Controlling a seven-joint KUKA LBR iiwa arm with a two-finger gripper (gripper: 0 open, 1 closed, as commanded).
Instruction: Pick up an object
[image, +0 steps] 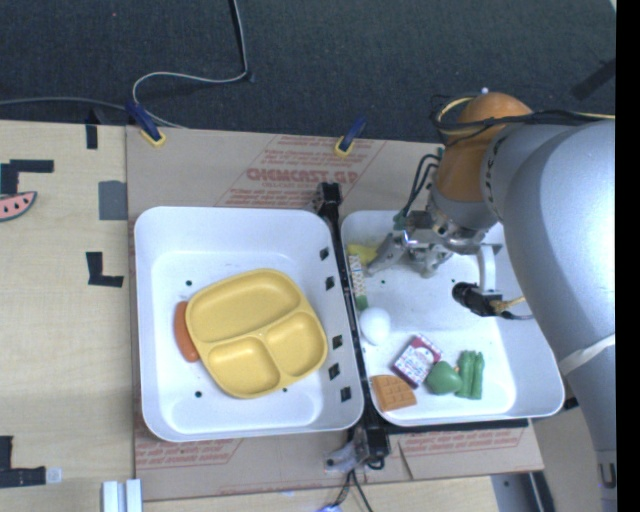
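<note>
Gripper (418, 252) low over right bin (530, 395), jaws state unclear, near 1 yellow piece (362, 254); also 1 white ball (374, 324), 1 maroon packet (416, 360), 1 cracker (391, 392), 2 green items (459, 375); left bin (160, 300): 1 yellow tray (256, 331).

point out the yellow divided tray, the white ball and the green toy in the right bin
yellow divided tray (256, 331), camera view, on the ridge where its compartments meet
white ball (375, 324), camera view, centre of its top
green toy (470, 374), camera view, middle of its upright ribbed part

Glossy yellow plastic tray (258, 332), smooth white bins (160, 300)
</note>
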